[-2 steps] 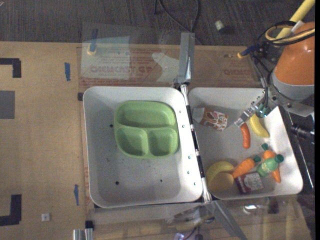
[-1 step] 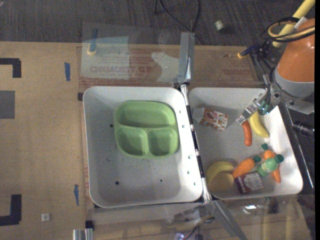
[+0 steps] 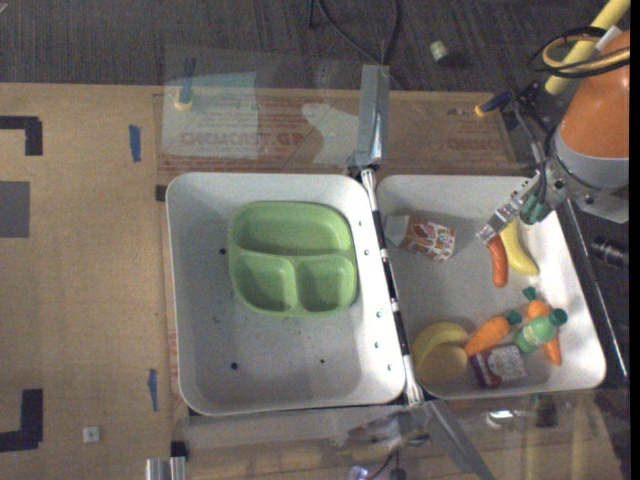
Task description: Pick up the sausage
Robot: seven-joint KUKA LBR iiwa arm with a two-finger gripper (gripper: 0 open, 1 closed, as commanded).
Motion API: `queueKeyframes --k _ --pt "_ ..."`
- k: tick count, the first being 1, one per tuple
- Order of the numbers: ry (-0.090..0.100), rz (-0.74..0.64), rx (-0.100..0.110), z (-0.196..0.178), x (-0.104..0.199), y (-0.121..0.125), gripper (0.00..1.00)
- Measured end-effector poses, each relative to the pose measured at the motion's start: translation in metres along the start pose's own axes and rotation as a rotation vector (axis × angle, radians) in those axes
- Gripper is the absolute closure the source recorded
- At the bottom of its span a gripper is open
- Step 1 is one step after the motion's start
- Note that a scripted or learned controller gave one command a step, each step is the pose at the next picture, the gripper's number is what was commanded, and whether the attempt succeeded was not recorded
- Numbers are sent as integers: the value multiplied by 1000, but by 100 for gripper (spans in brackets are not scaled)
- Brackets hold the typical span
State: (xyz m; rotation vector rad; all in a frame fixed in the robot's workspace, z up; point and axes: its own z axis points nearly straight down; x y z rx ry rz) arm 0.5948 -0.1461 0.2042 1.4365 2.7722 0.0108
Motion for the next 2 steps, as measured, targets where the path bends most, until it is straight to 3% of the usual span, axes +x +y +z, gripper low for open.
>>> queueKeyframes --k 1,2 --pt "9 78 8 115 33 -38 100" --pt "11 -255 8 -1 70 12 100"
